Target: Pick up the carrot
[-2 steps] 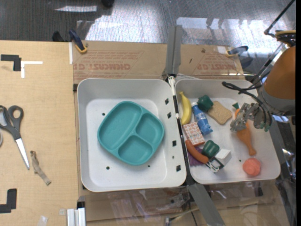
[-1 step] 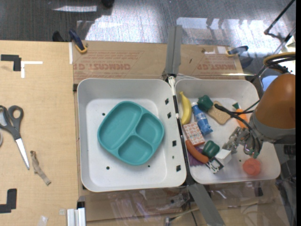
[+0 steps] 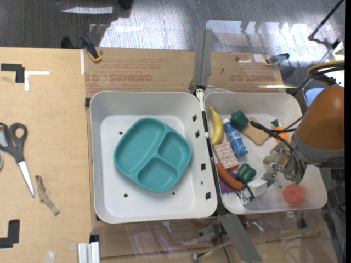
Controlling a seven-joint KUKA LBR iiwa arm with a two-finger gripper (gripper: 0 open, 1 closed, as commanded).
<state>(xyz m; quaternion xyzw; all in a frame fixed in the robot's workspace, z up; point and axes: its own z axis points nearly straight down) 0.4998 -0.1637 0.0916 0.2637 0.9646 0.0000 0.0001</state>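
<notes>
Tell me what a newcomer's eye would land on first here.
First, the large teal three-compartment plastic plate, alone in the left white bin. Next, the grey arm's orange band at the right, its hand low in the right white bin beside the orange carrot, amid a clutter with a yellow banana. Grey-handled scissors lie on the bench at far left.

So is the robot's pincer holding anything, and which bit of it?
It cannot be told. The pincer is low in the right bin, beside the carrot, but nothing clearly sits between its tips.
</notes>
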